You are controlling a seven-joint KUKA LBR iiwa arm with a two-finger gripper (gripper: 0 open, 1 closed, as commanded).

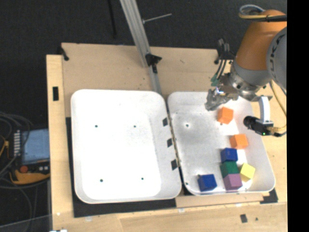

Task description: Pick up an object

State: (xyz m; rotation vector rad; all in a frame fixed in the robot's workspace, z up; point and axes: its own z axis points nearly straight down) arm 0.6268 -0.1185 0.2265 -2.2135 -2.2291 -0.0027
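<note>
The bench (96,66) carried two shallow white bins side by side: the left bin (118,144) and the right bin (198,139), the latter holding all the blocks. The grey arm (258,47) reached in from the right, its gripper (215,99) poised over the far part of the right bin, just beside and above an orange block (225,115). Whether the fingers were spread or closed could not be told at this angle, and nothing was visibly held between them. A second orange block (239,140) lay nearer the right wall, well apart from the cluster of a blue block (229,154), green block (230,168), yellow block (247,171) and purple block (232,181); another blue block (207,182) sat alone at the near rim. The likely hazard was an off-centre descent: the gripper stood to the left of the nearest orange block, so one finger might land on its top or nudge it aside, leaving the grasp empty.
</note>
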